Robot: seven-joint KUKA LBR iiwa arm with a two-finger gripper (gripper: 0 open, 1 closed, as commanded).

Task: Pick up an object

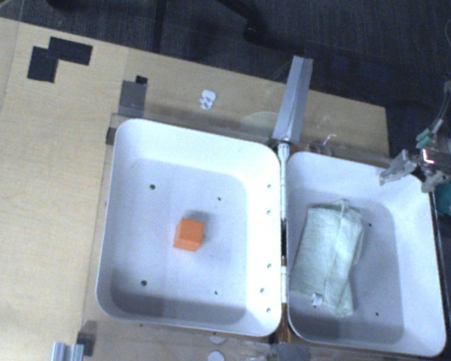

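two shallow white bins sat side by side on the pale wooden worktop (38,211). the left bin (140,152) held one small orange cube (189,235), lying alone on its floor a little below the middle, apart from every wall. the right bin (393,330) held a folded pale cloth (329,257), lying lengthwise near the bin's middle. the jaws (414,165) hung at the right bin's upper right corner, over its rim, well apart from cloth and cube; whether they were open or closed could not be told.
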